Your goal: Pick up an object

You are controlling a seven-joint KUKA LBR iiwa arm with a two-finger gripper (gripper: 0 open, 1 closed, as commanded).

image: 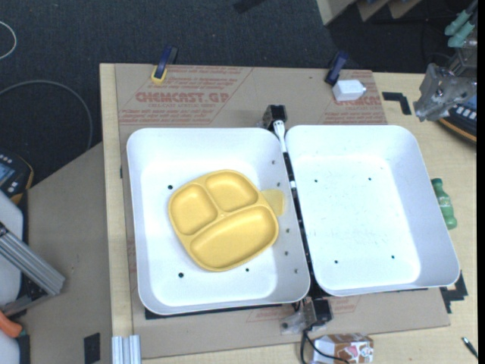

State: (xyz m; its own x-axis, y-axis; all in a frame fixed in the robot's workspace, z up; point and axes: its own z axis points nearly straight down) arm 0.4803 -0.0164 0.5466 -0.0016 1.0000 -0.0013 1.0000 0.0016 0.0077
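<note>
A yellow divided plate with three compartments lies flat in the left bin, a little right of its middle. A small yellow piece sticks out from under the plate's right edge. The right bin sits beside it. My gripper, a grey metal part, hangs at the upper right, beyond the far right corner of the right bin and well away from the plate.
The bins rest on a cardboard sheet held by clamps at the back. A white block lies behind the right bin. A green item sits by the right bin's outer rim. Cables and a small box are at the front.
</note>
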